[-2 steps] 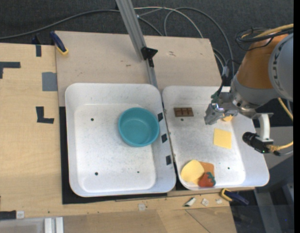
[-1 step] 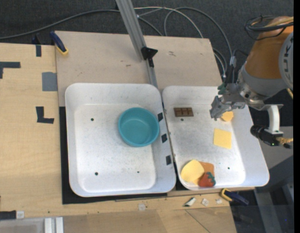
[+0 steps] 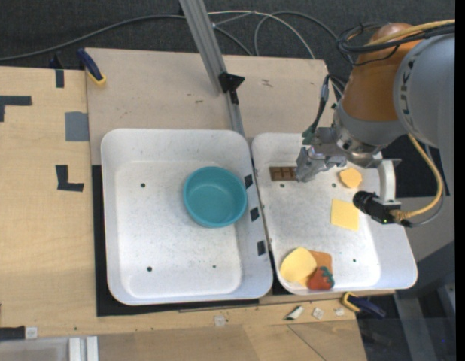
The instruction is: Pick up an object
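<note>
A slanted overhead view of a pale wooden surface (image 3: pixel 165 96) carrying two shallow white bins side by side. No brand name or label can be read clearly; part of some pale lettering runs down the grey arm (image 3: pixel 424 81) at the right edge, too cropped to make out.

The arm enters from the right, its orange band (image 3: pixel 375 81) above the wrist, and bends down into the right bin (image 3: pixel 383 277). The claw (image 3: pixel 306 168) hangs low over that bin's upper left corner, just beside a small brown rectangular block (image 3: pixel 282 174) lying near the bin's left wall. Whether the claw is spread or closed cannot be told from this angle (the wrist hides the tips), and nothing is visibly held.

Other objects in the right bin: a small yellow-orange piece (image 3: pixel 351 178) just right of the claw, a flat pale yellow square (image 3: pixel 344 214) near the middle, and at the front a cluster of a rounded yellow piece (image 3: pixel 297 265), an orange piece (image 3: pixel 323 260) and a red strawberry-like toy (image 3: pixel 320 279), touching one another.

The left bin (image 3: pixel 135 277) holds a teal bowl (image 3: pixel 214 195), upright, towards its right side.

A grey metal pole (image 3: pixel 206 40) slants across the surface behind the bins.
</note>
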